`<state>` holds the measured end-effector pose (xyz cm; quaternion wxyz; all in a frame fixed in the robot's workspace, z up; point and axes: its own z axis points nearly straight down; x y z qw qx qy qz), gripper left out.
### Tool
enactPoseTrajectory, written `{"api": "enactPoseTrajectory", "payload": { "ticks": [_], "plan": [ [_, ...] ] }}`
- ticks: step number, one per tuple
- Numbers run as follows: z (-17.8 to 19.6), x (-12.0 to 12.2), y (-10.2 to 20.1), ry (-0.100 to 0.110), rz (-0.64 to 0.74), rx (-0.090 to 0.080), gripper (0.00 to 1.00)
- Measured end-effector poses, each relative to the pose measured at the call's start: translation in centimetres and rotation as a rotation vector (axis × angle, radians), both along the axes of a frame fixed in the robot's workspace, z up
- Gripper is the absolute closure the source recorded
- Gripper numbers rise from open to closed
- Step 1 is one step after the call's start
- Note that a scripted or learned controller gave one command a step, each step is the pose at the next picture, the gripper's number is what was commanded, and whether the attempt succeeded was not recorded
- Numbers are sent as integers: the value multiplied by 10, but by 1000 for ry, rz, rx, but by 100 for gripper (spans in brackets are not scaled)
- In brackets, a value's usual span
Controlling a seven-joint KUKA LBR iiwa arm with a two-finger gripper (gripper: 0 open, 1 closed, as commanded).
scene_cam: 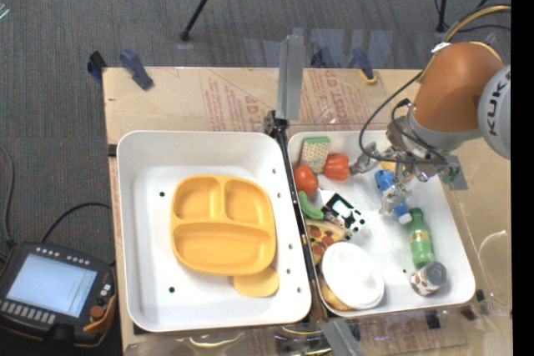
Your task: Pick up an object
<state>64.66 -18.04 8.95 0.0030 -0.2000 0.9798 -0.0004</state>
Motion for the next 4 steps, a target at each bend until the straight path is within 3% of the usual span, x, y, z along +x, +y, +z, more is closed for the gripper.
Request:
{"api": "enactPoseTrajectory", "payload": {
  "ticks": [1, 4],
  "plan": [
    [0, 0, 2, 1, 32, -1, 0],
    [-1, -2, -3, 3, -198, 3, 0]
  ]
}}
